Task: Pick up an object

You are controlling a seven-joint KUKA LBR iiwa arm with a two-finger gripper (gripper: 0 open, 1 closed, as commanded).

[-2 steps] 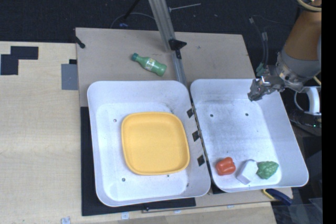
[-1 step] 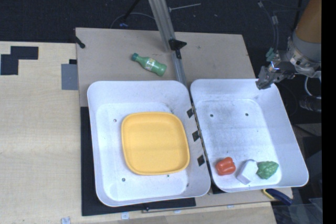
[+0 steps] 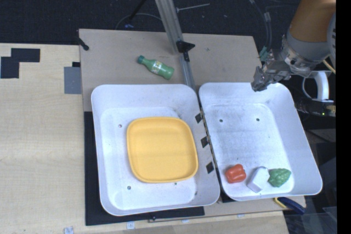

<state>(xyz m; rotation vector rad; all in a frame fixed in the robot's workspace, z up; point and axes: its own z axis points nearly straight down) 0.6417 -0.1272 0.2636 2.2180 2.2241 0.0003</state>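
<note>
Camera view: gripper (image 3: 260, 84) hangs over far edge of right bin (image 3: 299, 118) — can't tell jaw state. Red pepper (image 3: 236, 173), white block (image 3: 256, 179), green piece (image 3: 279, 177) huddle touching at near wall — risk: jaws snag two, or hit the wall.

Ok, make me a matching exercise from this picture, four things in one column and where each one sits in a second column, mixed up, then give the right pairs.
Things:
1. yellow plate
2. green bottle
3. red pepper
4. gripper

Places:
A. on the bench board, beyond the bins
B. over the far rim of the right bin
C. in the left bin
D. near corner of the right bin

Pairs: 1-C, 2-A, 3-D, 4-B
</note>
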